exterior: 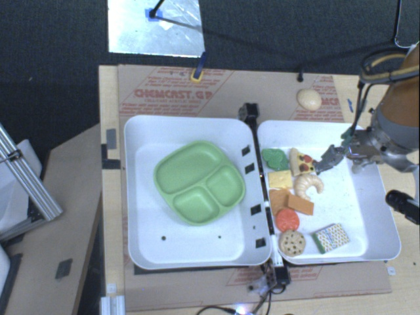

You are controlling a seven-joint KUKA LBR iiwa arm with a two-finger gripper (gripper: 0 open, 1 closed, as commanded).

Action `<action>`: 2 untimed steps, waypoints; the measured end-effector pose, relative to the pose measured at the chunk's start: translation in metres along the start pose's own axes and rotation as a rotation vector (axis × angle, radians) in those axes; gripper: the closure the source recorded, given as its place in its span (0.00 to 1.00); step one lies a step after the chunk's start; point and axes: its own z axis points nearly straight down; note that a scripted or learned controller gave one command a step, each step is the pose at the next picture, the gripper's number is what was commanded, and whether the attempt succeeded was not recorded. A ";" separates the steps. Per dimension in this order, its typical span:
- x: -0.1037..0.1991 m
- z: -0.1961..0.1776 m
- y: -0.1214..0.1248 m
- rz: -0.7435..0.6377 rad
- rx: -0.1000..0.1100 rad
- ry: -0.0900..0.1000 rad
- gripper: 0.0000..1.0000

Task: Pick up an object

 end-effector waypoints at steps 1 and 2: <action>-0.004 0.043 -0.005 0.002 0.001 0.000 0.00; -0.004 0.105 -0.010 0.003 0.006 0.001 0.00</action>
